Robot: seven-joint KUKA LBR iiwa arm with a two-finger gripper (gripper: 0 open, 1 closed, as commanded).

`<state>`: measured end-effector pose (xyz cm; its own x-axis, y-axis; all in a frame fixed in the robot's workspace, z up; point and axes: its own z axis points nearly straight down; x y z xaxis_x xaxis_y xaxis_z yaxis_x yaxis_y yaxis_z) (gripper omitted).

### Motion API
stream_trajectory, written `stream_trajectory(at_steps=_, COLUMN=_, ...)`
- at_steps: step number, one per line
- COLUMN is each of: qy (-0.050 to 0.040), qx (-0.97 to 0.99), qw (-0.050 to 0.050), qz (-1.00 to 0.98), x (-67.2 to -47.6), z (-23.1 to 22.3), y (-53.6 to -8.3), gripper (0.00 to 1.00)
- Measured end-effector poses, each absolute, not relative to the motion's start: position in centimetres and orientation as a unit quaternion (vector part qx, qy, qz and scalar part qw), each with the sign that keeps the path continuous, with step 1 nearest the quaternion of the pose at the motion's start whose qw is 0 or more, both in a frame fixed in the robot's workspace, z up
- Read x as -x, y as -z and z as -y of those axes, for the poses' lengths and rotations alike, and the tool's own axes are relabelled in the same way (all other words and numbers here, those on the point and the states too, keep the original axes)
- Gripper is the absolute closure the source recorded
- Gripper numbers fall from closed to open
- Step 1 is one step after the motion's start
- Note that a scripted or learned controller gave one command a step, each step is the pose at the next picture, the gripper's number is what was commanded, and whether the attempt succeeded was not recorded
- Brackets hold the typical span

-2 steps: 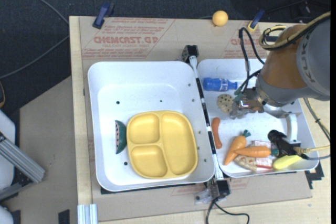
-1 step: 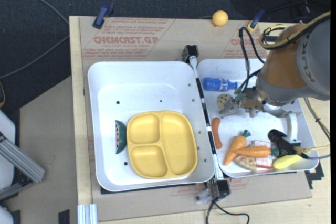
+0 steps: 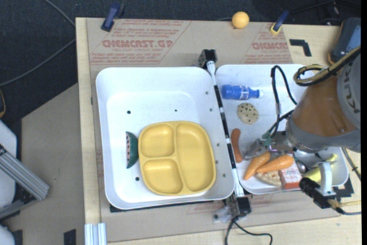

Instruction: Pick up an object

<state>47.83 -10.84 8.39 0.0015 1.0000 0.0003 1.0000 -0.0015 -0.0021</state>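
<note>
The counter [image 3: 143, 43] is carrying two white bins. The left bin [image 3: 114, 94] is holding a yellow divided plate [image 3: 175, 156] with a watermelon slice [image 3: 131, 149] touching its left edge. The right bin [image 3: 252, 74] is holding a blue bottle [image 3: 239, 92], a cookie [image 3: 248, 112], a sausage [image 3: 235, 145] and carrots [image 3: 266, 164]. The arm [image 3: 321, 112] is hanging over the carrots; I cannot tell the claw's state.

Yellow divided plate [image 3: 176, 156] in left bin [image 3: 109, 94], end effector [image 3: 269, 148] over carrots [image 3: 269, 164]
</note>
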Motion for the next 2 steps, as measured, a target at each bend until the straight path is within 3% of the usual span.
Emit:
stream_trajectory(at_steps=1, qy=0.0006, qx=0.708, qw=0.000, qz=0.707, x=-47.9, z=10.8, y=-9.4, gripper=1.00)
stream_trajectory(at_steps=2, qy=0.0010, qx=0.706, qw=0.000, qz=0.708, x=-48.0, z=3.1, y=-21.7, gripper=1.00)
